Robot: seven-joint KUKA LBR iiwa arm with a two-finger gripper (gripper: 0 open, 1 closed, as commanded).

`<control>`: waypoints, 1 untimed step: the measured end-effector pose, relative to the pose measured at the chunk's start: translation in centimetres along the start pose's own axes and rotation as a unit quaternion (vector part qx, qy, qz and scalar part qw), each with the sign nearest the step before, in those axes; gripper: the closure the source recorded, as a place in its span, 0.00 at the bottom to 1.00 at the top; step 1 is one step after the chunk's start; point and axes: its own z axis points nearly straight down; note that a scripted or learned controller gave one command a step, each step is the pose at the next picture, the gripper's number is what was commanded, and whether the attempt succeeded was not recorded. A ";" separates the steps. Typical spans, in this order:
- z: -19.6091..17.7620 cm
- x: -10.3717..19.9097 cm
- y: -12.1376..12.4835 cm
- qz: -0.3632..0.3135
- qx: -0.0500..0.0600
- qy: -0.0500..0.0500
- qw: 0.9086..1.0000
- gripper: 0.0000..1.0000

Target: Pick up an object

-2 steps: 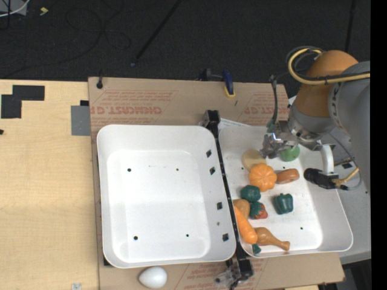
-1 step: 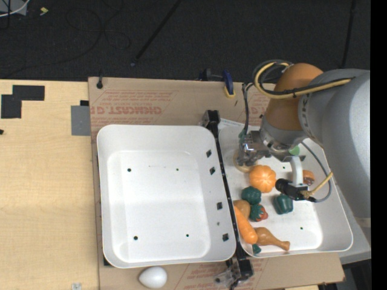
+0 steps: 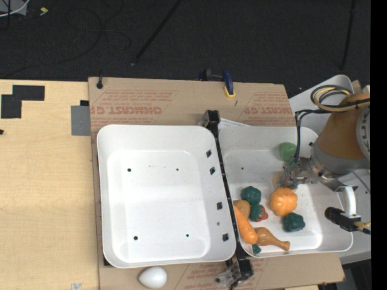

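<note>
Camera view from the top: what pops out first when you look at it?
The bright toy food heaped in the right bin grabs you: an orange ball, a carrot, dark green pieces. The gripper hangs just above the ball, reaching in from the right. A white egg lies alone on the cardboard below the left bin.

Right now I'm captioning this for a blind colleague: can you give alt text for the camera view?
The gripper reaches from the right into the right bin, just above an orange ball among green and orange toy foods. The left bin sits beside it, and a white egg lies on the cardboard in front.
</note>
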 end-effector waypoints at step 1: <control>0.0 -2.3 -2.7 -0.004 -0.002 0.001 1.000 1.00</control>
